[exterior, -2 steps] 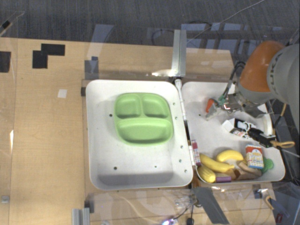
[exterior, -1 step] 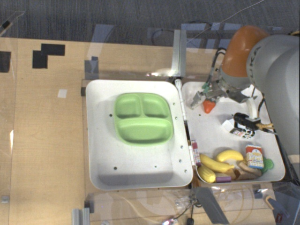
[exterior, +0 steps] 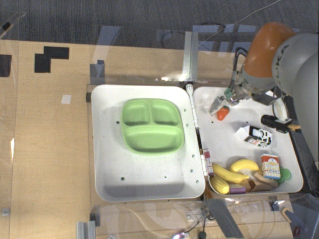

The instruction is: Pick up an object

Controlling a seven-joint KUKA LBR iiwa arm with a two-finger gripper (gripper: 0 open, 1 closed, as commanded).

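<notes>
In the right bin's (exterior: 224, 143) far corner | orange thing (exterior: 223, 114) just beside your gripper (exterior: 222, 104) — near side | grip: you cannot tell

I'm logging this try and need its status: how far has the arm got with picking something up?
Done: the gripper sits low in the right bin, at its far end, right beside a small orange object. In hand: nothing I can confirm; the view does not show that object gripped. Left: a firm grasp and the lift. The bananas and carton lie at the near end.
</notes>
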